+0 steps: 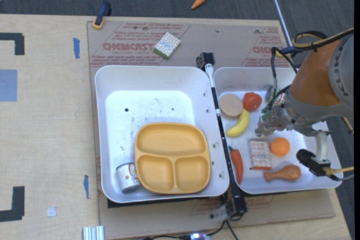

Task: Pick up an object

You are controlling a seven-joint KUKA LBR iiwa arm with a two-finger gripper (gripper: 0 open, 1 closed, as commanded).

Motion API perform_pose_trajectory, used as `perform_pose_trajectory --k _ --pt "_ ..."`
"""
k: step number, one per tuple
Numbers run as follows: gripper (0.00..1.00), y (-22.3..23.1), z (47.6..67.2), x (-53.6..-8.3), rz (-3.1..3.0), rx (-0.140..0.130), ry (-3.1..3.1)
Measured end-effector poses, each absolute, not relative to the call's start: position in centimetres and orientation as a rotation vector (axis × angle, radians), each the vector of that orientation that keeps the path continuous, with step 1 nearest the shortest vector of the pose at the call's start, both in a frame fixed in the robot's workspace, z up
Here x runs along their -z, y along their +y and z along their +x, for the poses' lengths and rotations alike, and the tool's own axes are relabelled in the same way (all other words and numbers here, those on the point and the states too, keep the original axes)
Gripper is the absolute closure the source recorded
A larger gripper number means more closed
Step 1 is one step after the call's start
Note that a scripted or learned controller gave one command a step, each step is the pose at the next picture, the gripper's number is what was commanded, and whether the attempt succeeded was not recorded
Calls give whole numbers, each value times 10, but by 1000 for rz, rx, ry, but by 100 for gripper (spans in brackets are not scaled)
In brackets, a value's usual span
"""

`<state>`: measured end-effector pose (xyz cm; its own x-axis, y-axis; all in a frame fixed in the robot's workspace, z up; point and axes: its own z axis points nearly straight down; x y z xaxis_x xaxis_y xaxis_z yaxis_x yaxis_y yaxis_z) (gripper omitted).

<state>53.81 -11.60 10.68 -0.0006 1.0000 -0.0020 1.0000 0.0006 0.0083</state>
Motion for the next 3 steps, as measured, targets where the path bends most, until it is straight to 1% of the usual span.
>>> perform_pose_trajectory --k 1,2,3 --pt "0 -116 538 -107 2216 -7 2217" --pt "0 -97 535 -86 2221 0 2220" --pt "100 -97 536 -97 2218 -5 2216"
